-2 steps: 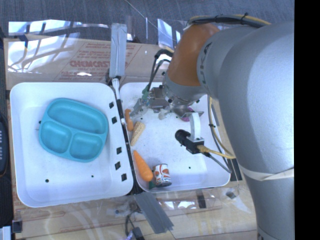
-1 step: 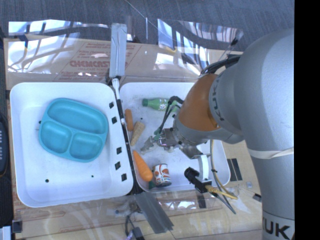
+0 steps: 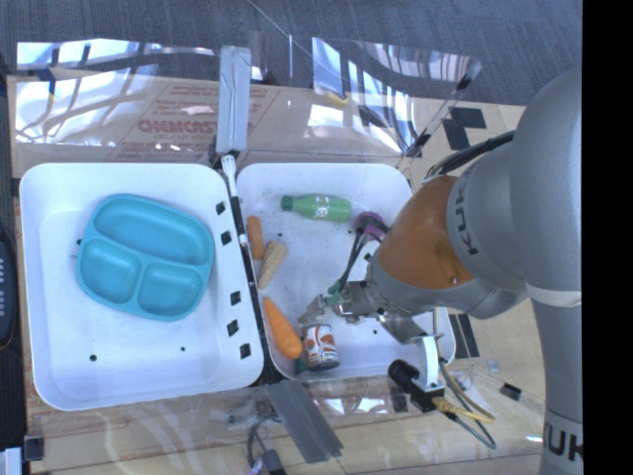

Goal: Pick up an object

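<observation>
Largest, reaching in from the right: grey arm (image 3: 534, 196) with its orange band, hanging over the right half of the right bin (image 3: 297, 178). Beside it, the left bin (image 3: 40, 265), bearing a blue three-compartment tray (image 3: 146, 255) near its middle. In the right bin, along the far wall, a green bottle (image 3: 316, 207) lying on its side. By the near-left corner, an orange carrot (image 3: 284, 331), slanted, just beside a small can (image 3: 319, 347) with a red-and-white label. Against the left wall, a pale corn cob (image 3: 272, 262) and a shorter orange piece (image 3: 256, 236), close together. Right of the bottle, a small purple item (image 3: 369, 224), partly hidden by the arm. Smallest, the gripper (image 3: 331, 310), low in the bin, right above the can; open or closed, impossible to tell.
</observation>
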Motion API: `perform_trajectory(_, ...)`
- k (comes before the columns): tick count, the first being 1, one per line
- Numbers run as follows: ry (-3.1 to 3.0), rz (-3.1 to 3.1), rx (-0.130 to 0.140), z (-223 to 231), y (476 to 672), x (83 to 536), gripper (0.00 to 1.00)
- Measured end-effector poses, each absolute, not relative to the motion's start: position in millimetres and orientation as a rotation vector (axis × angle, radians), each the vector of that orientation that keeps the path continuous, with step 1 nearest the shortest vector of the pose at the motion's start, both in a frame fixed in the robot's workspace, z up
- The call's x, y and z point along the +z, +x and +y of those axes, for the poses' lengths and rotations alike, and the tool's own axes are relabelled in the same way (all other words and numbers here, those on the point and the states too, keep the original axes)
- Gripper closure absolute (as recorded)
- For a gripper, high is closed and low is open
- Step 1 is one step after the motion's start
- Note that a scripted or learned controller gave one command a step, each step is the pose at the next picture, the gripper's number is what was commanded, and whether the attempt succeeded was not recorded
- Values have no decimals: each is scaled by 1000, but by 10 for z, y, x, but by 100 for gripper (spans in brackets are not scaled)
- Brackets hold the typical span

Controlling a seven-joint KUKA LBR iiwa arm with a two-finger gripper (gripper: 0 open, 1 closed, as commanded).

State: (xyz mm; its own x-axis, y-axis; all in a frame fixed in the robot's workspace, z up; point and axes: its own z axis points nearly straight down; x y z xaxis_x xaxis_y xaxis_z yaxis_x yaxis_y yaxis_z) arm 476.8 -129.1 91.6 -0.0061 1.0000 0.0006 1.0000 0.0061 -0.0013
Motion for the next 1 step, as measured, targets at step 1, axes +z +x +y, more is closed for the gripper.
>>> perform_trajectory(1, -2207, -2234, 1, -1294, 4779, 1010, 100)
